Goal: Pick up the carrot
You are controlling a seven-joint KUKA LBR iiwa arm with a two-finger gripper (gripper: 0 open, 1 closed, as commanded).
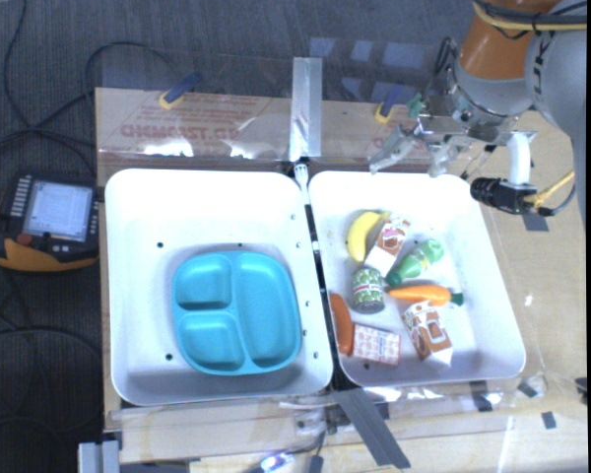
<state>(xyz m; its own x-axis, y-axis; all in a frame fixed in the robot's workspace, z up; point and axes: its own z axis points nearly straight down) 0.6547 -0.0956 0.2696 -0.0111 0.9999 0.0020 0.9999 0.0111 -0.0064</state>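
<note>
While the gripper is held open and empty above the right bin's far rim, the carrot is seen well below it.

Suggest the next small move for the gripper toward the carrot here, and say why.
Probably carry the two-finger gripper toward the camera and a little right, until it hangs above the orange carrot with a green tip. The gripper sits over the far rim of the right white bin, holding nothing, while the carrot lies mid-bin, crowded by a small carton and a green bottle.
</note>
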